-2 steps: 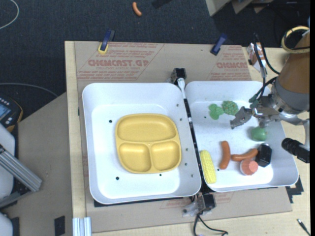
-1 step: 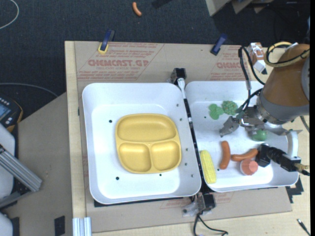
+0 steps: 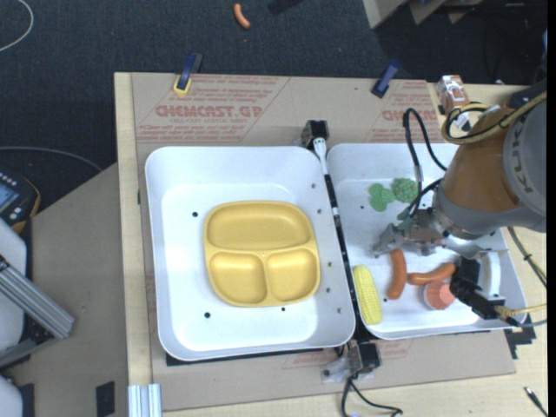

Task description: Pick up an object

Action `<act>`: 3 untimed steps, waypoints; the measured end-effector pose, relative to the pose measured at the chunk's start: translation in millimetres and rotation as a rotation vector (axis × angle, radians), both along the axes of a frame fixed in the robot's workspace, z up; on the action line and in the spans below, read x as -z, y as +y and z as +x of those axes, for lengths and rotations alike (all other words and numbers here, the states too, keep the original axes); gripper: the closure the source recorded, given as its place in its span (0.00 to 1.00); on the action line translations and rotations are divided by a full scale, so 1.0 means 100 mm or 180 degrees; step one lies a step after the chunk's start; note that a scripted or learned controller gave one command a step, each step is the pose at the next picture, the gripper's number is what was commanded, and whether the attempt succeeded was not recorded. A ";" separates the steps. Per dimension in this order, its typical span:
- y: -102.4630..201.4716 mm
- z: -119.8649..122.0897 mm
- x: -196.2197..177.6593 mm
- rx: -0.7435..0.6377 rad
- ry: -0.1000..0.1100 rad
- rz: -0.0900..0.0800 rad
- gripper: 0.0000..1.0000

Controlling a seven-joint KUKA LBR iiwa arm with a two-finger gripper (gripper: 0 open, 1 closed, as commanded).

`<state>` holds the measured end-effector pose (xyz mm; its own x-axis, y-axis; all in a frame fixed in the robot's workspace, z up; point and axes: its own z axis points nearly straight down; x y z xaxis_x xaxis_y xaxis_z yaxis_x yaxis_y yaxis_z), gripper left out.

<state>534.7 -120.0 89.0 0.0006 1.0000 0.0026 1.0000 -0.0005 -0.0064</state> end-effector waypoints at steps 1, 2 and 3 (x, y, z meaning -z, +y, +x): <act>0.00 0.00 0.05 0.0002 -0.0007 -0.0002 0.00; 0.00 0.00 -0.06 0.0005 -0.0016 -0.0005 1.00; -0.03 -0.02 -0.69 -0.0002 -0.0044 -0.0016 1.00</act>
<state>532.6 -123.5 157.7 -0.0001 1.0000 -0.0024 1.0000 0.0001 0.0073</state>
